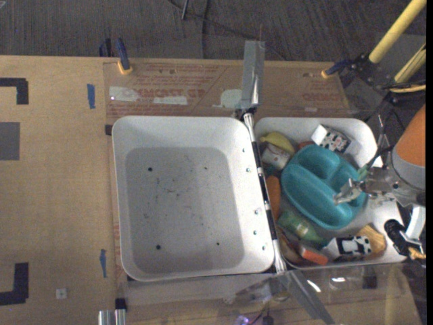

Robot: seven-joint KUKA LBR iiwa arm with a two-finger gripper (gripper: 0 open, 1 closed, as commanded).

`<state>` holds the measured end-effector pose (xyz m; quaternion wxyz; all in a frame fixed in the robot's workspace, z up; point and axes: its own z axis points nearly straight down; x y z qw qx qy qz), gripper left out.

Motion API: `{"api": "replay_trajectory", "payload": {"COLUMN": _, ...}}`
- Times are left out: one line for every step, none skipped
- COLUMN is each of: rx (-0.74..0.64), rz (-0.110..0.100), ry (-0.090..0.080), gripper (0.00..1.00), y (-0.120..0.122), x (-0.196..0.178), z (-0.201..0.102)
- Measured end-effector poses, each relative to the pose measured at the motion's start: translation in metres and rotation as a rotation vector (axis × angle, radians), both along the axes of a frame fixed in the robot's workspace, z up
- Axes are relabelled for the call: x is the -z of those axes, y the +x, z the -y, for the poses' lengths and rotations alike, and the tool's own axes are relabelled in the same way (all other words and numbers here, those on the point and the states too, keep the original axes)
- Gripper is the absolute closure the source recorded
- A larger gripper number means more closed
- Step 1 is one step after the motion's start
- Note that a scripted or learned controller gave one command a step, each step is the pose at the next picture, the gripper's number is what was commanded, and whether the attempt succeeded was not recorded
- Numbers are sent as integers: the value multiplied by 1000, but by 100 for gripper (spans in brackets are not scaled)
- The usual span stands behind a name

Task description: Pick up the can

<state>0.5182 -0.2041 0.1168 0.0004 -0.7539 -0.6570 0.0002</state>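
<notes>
The can [275, 157], small and pale with a dark end, lies on its side in the right bin [369, 135], near that bin's left wall. A yellow banana [278, 141] is just behind it and a teal divided dish [319, 185] lies against its right side. My gripper [354, 185] reaches in from the right and hangs over the dish's right rim, well to the right of the can. It is open, and nothing sits between its metal fingers [346, 196].
Around the dish the right bin also holds an orange carrot-like piece [273, 193], a green item [298, 225], two black-and-white patterned boxes [333, 141] [353, 246] and a yellow item [376, 238]. The left bin [128, 141] stands beside it, a metal divider [252, 80] behind.
</notes>
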Motion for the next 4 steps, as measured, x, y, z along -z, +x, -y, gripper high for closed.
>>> {"api": "replay_trajectory", "payload": {"rx": -156, "rz": 11, "ry": -12, "gripper": 0, "y": 37, "x": 24, "z": -10}}
{"api": "replay_trajectory", "payload": {"rx": -149, "rz": 11, "ry": -19, "gripper": 100, "y": 35, "x": 12, "z": -3}}
{"api": "replay_trajectory", "payload": {"rx": 416, "rz": -12, "ry": -1, "gripper": 100, "y": 65, "x": -41, "z": -20}}
{"api": "replay_trajectory", "payload": {"rx": 415, "rz": 0, "ry": 0, "gripper": 0, "y": 68, "x": -45, "z": -20}}
